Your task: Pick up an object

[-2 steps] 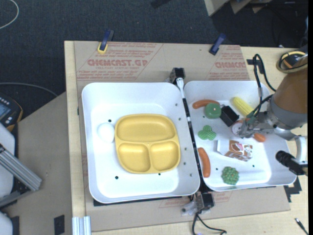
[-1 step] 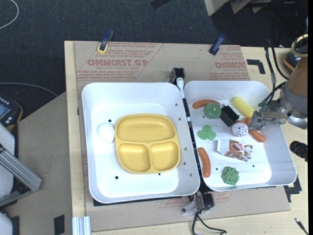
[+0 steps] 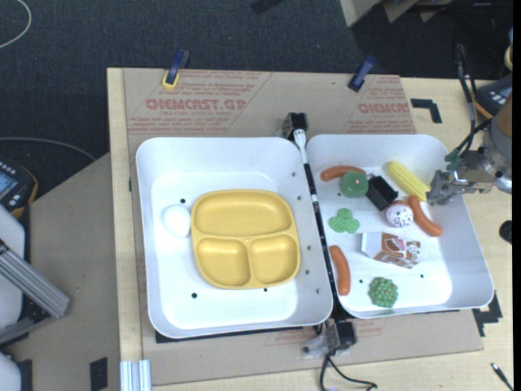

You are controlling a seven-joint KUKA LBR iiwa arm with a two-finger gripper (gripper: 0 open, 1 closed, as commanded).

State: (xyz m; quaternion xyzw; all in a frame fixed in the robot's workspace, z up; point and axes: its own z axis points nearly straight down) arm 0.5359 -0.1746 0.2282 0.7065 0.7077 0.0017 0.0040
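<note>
- Your end effector [image 3: 445,187] sits at the right bin's [image 3: 468,255] far edge; you can't tell its grip.
- A toy corn cob [image 3: 406,178] lies just beside it.

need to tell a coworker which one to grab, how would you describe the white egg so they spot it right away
Look in the left bin, the one holding the yellow divided tray. Just off the tray's left edge, lying on the bin floor, is the white egg. It is small, round and plain white, the only loose item in that bin.
</note>
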